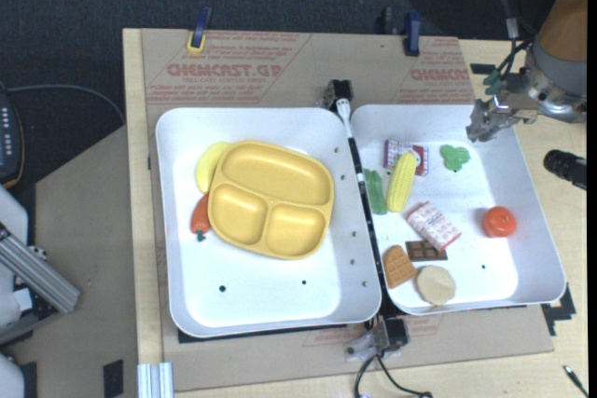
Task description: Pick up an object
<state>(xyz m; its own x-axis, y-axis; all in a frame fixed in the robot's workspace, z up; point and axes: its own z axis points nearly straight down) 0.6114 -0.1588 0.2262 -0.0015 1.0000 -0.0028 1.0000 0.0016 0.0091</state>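
Red lettering reading "CHEMCAST GP" is running across the brown board (280, 61) under the bins, and a mirrored copy of it is showing near the right clamp. The small packets are carrying print too fine for me to read.

My gripper (487, 121) is hovering over the right bin's (532, 247) far right corner, holding nothing that I can see; whether it is apart or together I cannot tell, since it is showing as a small dark shape.

The right bin is holding a green toy (455, 157), a corn cob (402, 181) just beside a green pod (375, 192), a red-and-white packet (432, 224), an orange tomato (499, 221), a brown bar (425, 249), a waffle (398, 265) and a round biscuit (435, 284).

In the left bin (187, 275), a yellow divided tray (270, 198) is partly covering a yellow piece (209, 163) and a red-orange piece (200, 217), which are hard to identify.
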